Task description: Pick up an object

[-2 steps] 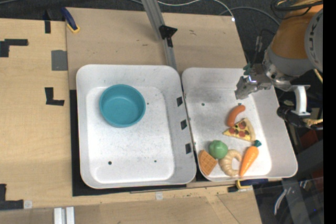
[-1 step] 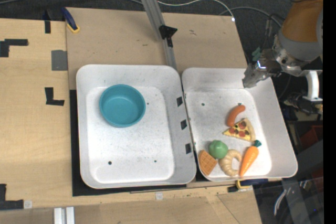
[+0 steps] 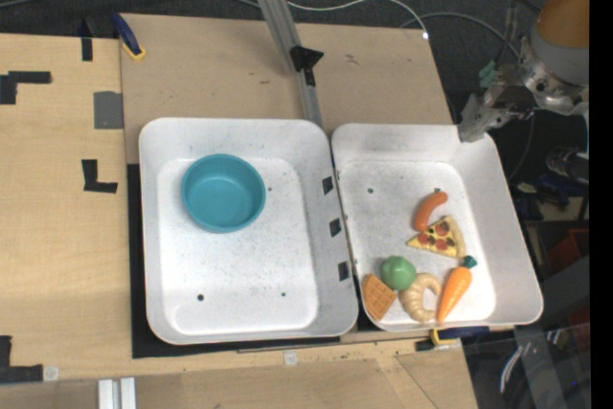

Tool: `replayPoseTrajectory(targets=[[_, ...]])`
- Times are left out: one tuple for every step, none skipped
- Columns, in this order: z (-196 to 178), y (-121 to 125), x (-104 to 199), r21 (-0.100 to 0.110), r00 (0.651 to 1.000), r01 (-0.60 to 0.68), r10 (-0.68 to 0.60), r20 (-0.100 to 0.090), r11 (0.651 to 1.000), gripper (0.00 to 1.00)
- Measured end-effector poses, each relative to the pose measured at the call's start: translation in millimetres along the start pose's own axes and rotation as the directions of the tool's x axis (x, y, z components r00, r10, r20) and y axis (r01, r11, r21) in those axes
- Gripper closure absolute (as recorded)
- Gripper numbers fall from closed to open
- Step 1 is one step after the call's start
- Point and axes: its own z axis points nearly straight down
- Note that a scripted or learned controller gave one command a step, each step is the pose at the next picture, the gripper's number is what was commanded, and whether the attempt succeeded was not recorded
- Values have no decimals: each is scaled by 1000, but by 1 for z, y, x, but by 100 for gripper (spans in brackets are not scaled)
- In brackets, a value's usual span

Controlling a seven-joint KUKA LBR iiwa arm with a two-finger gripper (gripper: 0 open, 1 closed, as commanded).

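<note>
The right bin point(image 3: 402, 153) holds several toy foods near its front right: an orange-red sausage point(image 3: 428, 207), a pizza slice point(image 3: 439, 237), a green ball point(image 3: 398, 271), a waffle piece point(image 3: 378, 296), a beige pretzel-like piece point(image 3: 420, 296) and a carrot point(image 3: 454, 290). My gripper point(image 3: 474, 123) hangs over the right bin's far right corner, well away from the toys, with nothing seen in it.
A teal bowl point(image 3: 223, 193) sits in the left bin point(image 3: 163, 148). A grey metal pole point(image 3: 278, 5) slants down to the gap between the bins. Cables run along the bench's far side.
</note>
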Motion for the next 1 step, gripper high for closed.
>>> replayPoseTrajectory(targets=[[17,-9,57,8,1000,4,-4,-3,1000,100]])
